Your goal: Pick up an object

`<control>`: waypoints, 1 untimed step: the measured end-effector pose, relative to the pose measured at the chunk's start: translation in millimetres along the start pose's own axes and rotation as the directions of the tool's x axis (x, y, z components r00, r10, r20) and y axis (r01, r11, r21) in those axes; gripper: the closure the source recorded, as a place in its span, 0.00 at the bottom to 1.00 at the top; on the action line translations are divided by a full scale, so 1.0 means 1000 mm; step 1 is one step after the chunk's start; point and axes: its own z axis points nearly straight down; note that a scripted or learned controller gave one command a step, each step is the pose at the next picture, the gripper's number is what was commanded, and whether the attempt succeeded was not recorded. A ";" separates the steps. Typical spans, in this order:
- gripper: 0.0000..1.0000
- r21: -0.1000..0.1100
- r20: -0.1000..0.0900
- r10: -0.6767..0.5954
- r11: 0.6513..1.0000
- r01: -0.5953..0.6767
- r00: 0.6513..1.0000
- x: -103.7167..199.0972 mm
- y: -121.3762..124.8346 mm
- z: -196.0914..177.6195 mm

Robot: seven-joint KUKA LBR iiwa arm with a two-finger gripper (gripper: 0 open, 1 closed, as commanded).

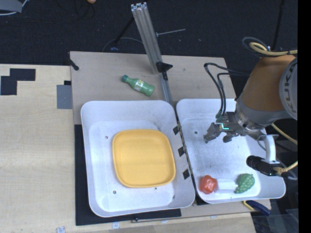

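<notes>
1. We see the bench as the largest thing, a tan board across the middle of the frame, with dark floor above it and a pale wooden surface to its left.
2. The left bin fills the lower centre, white and shallow; the right bin touches it along their shared edge, toward the lower right.
3. The arm comes in at the right of the frame, its orange band above a grey wrist, hanging over the right bin's upper half.
4. A yellow plate lies flat in the middle of the left bin, square with rounded corners.
5. A metal rail slants from the top centre down to the bench's upper edge.
6. The gripper points left over the right bin's floor, near its centre. We make out dark fingers that look somewhat spread with nothing visible between them, though we cannot tell for sure.
7. A green bottle lies on its side on the bench, above the left bin and outside both bins.
8. A green leafy toy sits in the right bin's lower right corner.
9. A red toy rests near the right bin's lower left, well apart from the gripper and joined to the green one by a white piece between them.
</notes>
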 end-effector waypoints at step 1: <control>0.00 0.000 0.000 0.000 1.000 0.000 1.000 0.000 0.000 0.000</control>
